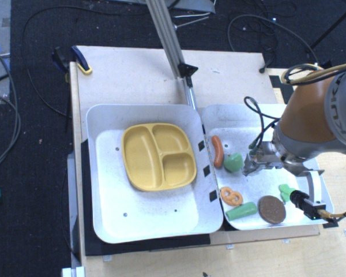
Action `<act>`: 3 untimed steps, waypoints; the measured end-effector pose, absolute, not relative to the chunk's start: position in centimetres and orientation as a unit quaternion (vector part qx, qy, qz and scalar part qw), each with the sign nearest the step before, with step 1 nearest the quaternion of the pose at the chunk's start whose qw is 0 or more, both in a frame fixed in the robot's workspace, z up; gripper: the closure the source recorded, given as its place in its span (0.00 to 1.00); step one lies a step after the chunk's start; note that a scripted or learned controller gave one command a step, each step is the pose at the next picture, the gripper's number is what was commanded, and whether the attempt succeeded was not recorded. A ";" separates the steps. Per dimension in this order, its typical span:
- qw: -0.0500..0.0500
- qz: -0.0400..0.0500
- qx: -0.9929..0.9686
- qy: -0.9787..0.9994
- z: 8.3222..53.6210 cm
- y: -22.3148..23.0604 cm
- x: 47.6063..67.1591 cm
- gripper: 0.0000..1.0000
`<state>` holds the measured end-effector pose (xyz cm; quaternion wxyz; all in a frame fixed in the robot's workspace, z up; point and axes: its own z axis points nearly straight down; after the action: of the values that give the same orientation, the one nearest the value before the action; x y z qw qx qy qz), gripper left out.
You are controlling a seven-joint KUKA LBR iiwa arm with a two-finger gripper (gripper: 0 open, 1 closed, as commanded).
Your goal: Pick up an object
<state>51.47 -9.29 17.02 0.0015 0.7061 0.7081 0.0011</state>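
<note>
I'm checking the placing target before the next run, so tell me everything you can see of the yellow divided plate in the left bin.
The yellow divided plate is a rounded-square tray that looks like matte plastic, moulded into three compartments: one long section along its left side and two smaller ones on the right, split by raised ridges. It lies flat and right side up on the floor of the left bin, turned slightly askew, toward the bin's upper right. Nothing lies in its compartments, and nothing but the bin floor touches it.
</note>
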 end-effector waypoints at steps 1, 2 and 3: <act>0.002 0.001 0.706 0.708 22.3 -9.3 51.6 1.00; 0.001 0.002 0.704 0.710 23.2 -4.3 54.3 1.00; 0.001 0.002 0.704 0.710 23.8 1.4 56.8 1.00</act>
<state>56.79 1.44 23.76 0.0006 0.7041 0.7101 0.0016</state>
